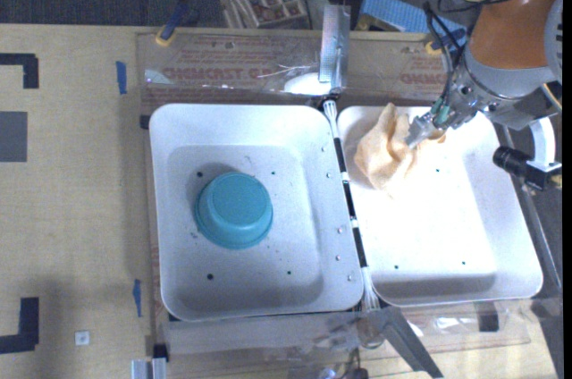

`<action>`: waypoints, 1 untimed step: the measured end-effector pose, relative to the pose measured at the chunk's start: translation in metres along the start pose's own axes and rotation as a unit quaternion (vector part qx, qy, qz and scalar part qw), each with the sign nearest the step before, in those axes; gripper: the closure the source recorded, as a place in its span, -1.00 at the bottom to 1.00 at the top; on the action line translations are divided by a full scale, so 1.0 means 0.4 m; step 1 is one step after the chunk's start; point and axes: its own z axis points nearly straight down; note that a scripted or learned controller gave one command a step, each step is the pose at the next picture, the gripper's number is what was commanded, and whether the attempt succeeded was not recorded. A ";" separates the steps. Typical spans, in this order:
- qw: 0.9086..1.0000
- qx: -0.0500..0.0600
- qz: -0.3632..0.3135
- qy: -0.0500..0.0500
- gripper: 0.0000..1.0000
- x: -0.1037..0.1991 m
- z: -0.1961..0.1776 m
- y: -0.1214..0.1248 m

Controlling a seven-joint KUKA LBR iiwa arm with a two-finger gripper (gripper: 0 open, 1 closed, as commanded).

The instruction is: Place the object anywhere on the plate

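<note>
2 white bins sit side by side on the bench [63, 216]. The left bin [179, 131] holds a teal plate [234, 208], a round upturned dish lying a little toward 9 o'clock of that bin's middle, flat on the floor and apart from every wall. A few dark specks dot the floor around it.

The right bin [465, 279] holds the cloth [386, 152], a crumpled pale yellow rag. It lies at about 10 o'clock in that bin, close to the wall that the 2 bins share, and is bunched rather than spread out.

The arm [514, 20] reaches in from 2 o'clock, its orange band above the wrist. The gripper [427, 129] points down toward 8 o'clock and meets the cloth at its 3 o'clock edge. The tips touch or pinch a fold there, but the view is too blurred to tell whether the gripper is open or closed on the fabric, so a hold cannot be confirmed. The cloth rests mostly on the bin floor.

The plate and the cloth are well apart, in separate bins, with the shared wall between them.

Beyond the bins at 12 o'clock lies a cardboard sheet [223, 64] with red lettering.
</note>
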 end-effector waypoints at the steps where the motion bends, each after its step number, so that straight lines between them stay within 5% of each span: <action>1: 0.980 0.001 -0.199 0.002 1.00 0.117 0.016 0.024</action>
